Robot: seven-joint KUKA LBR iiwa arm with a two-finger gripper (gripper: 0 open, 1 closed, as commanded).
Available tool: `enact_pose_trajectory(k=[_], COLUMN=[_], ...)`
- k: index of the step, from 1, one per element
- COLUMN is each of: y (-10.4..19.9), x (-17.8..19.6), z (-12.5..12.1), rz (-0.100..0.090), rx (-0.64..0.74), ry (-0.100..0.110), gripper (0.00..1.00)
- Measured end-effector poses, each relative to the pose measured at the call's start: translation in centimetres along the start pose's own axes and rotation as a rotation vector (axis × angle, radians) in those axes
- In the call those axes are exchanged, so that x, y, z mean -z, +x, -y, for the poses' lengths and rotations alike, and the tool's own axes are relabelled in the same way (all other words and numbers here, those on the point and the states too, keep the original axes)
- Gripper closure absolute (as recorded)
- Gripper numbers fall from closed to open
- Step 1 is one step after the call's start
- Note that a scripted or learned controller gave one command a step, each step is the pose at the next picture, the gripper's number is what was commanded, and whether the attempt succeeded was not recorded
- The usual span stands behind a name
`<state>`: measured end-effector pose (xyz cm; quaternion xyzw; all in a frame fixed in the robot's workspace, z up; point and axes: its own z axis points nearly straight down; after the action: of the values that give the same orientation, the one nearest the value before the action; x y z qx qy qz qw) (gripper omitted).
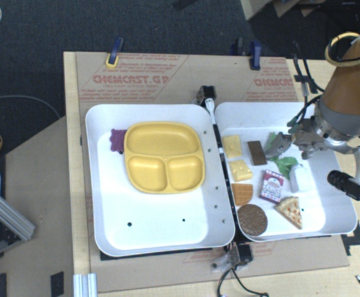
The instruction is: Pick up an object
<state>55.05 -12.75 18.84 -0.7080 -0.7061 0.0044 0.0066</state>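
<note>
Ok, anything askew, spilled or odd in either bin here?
One oddity: a purple item in the left bin lies wedged against the yellow divided tray's left edge, outside its compartments. In the right bin, the toy foods lie loosely scattered. Nothing looks spilled or damaged.

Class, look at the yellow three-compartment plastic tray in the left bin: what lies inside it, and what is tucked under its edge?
The yellow three-compartment plastic tray holds nothing visible in its compartments. A purple object pokes out from beneath its left edge; the tray covers the rest, so its shape stays unknown.
</note>
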Motion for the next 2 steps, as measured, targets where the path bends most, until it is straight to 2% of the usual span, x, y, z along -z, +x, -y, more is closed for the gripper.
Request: enact_pose_trajectory(k=[1, 2], y=[0.0, 0.2], x=[0.7, -3.6], z=[-0.3, -0.6], rz=[0.002, 0.001], rx=[0.003, 0.002], ry=[-0.014, -0.01], gripper=[0.0, 0.0])
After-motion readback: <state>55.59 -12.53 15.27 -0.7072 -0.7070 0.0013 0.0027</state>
